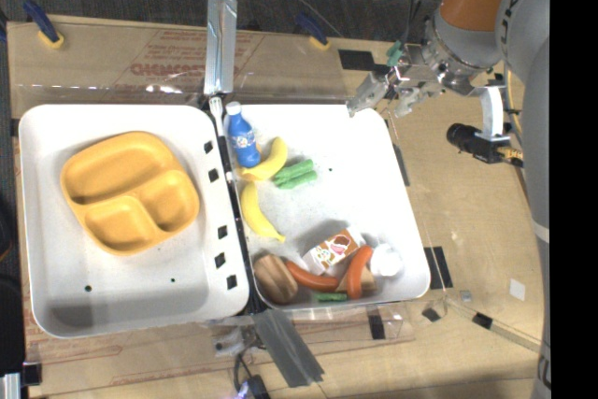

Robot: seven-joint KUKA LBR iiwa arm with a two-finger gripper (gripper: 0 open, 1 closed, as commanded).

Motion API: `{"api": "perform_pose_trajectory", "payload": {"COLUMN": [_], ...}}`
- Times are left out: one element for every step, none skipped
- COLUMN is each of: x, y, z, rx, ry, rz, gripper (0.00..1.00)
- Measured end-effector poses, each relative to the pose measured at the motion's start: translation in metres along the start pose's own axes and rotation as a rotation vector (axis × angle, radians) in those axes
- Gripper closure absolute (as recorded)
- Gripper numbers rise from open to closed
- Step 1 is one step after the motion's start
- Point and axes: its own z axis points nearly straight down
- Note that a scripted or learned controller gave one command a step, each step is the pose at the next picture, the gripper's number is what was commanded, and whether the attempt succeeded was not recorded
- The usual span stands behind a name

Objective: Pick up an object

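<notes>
Bench [467, 229] light wood, cardboard sheet [168, 56] along far part. Left bin [37, 229] and right bin [397, 192] directly on bench, touching along shared edge. Blue clamps [44, 23] behind left bin, on cardboard's far edge.

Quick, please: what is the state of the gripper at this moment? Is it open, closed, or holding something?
Gripper: open, holding nothing, above the upper right corner of the right bin.

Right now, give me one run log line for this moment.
gripper: above right bin's far right corner, holding nothing | right bin: blue bottle, bananas, green piece | left bin: yellow tray | pick: not begun
</notes>
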Motion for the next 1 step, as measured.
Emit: {"api": "perform_pose_trajectory", "payload": {"x": [-0.0179], "y": [-0.0271], "z": [0.1250], "rx": [0.011], "ry": [0.003], "rz": [0.100], "gripper": [0.00]}}
